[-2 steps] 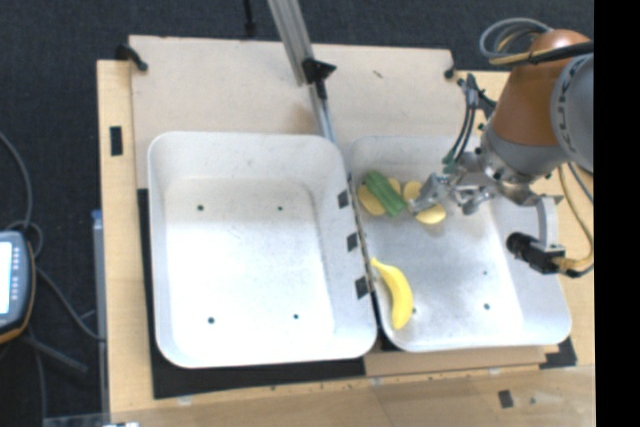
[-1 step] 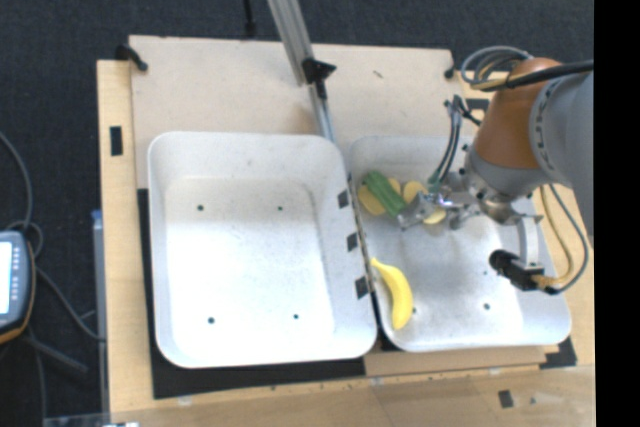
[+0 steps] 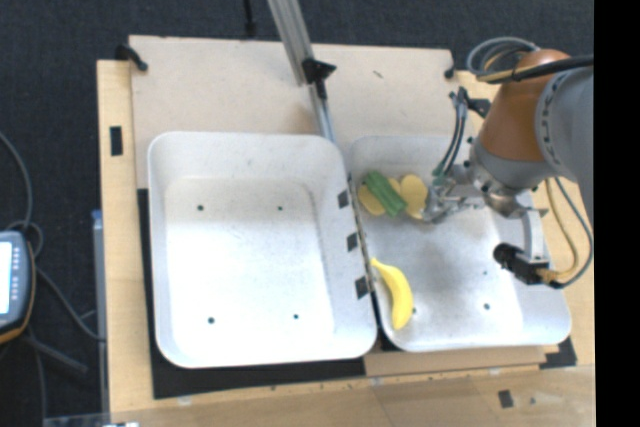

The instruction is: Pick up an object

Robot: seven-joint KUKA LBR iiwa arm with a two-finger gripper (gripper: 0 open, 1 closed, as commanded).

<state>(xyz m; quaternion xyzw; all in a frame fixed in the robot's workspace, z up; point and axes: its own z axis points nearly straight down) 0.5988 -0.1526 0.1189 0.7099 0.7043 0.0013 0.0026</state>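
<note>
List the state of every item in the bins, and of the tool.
Banana: lying loose at the right bin's left wall, untouched.
Green object: lying across a yellow piece, near the tool.
Tool: low in the right bin, beside the yellow piece; grip unclear.
Left bin: resting level.

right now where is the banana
In the camera view the banana lies in the right bin, against its left wall near the front, below the green and yellow pieces.
</note>
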